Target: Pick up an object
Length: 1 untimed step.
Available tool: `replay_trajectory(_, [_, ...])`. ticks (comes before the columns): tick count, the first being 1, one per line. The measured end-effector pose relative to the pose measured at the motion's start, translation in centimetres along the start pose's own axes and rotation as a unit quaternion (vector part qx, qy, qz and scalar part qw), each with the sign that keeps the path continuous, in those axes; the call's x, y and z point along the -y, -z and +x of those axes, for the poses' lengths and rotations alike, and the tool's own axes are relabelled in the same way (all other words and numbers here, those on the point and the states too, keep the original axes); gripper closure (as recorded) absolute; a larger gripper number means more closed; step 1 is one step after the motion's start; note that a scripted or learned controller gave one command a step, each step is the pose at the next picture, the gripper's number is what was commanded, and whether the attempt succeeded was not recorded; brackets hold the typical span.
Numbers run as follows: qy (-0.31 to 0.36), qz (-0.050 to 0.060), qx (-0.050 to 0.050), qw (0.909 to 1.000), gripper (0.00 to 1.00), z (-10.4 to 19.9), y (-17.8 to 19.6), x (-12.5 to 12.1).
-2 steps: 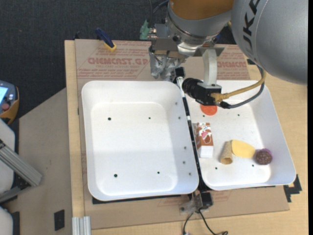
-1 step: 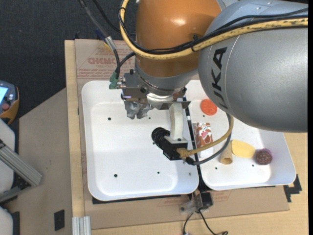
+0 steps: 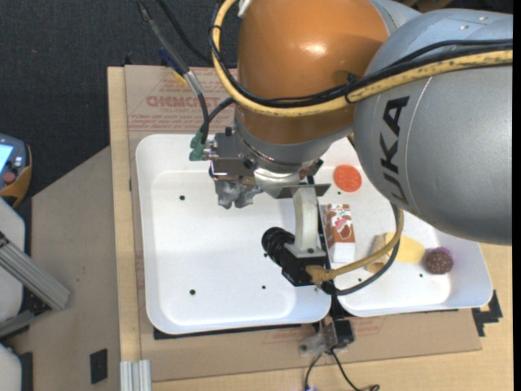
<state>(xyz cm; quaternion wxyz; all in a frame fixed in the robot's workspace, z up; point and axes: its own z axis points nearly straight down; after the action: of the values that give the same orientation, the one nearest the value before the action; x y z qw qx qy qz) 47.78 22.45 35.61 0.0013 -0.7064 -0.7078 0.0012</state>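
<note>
- 2 white bins: left bin, right bin
- gripper hangs low over the left bin, honestly can't tell its grip
- right bin's got all 4 pickables: brown-and-white packet, yellow piece, orange disc, maroon ball

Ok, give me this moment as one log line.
gripper: above left bin | grasp: unconfirmed | right bin: orange disc, brown-white packet, yellow piece, dark ball
</note>
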Motion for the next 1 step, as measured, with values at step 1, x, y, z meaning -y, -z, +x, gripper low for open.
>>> replay_trajectory(1, [-0.002,0.001,0.002,1.0,1.0,-0.09,-5.92,-3.97])
